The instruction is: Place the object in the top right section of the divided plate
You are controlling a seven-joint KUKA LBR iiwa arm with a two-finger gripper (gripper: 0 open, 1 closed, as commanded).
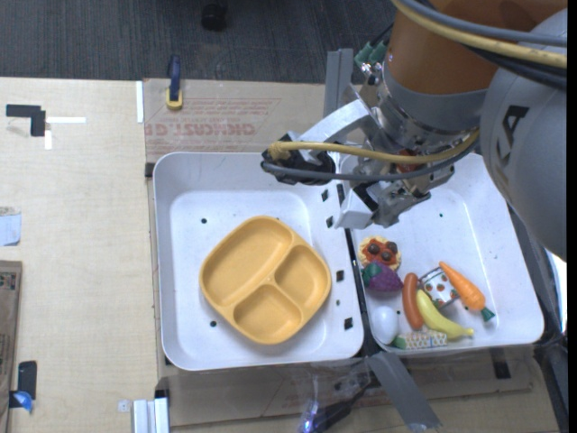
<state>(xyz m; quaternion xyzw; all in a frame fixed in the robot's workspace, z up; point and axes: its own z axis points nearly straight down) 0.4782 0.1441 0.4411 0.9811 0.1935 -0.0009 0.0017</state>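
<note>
A yellow divided plate [264, 280] sits in the left white bin [180, 242]. The gripper [379, 207] hangs over the right bin [505, 242], above a heap of toy food: banana [439, 317], carrot [466, 289], purple grapes [382, 280]. I cannot tell its state.

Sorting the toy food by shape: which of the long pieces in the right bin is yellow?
The banana. It lies between the red sausage and the orange carrot, and is the yellow one.
</note>
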